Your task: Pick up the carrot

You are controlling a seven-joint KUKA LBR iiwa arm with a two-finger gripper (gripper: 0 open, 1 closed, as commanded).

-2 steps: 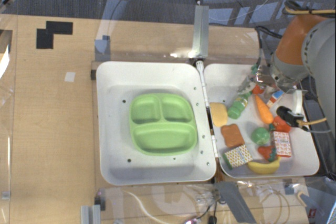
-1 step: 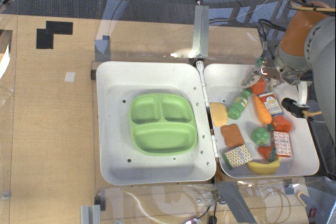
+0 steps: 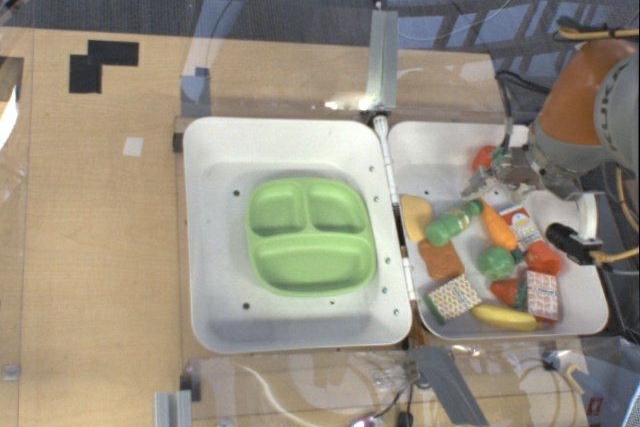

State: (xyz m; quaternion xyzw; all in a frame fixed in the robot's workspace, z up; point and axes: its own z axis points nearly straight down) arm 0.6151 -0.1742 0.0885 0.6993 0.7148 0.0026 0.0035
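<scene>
carrot amid crowding toys

The arm comes in from the right edge of the camera view, its grey body bulky and rounded, with the orange band wrapped around it just above the wrist. From the band the wrist turns down and to the left, narrowing into a grey metal hand held low at the upper part of the right bin. The hand's two thin fingers point left and slightly downward, and they look a little spread at the tips. Nothing shows between them.
</scene>
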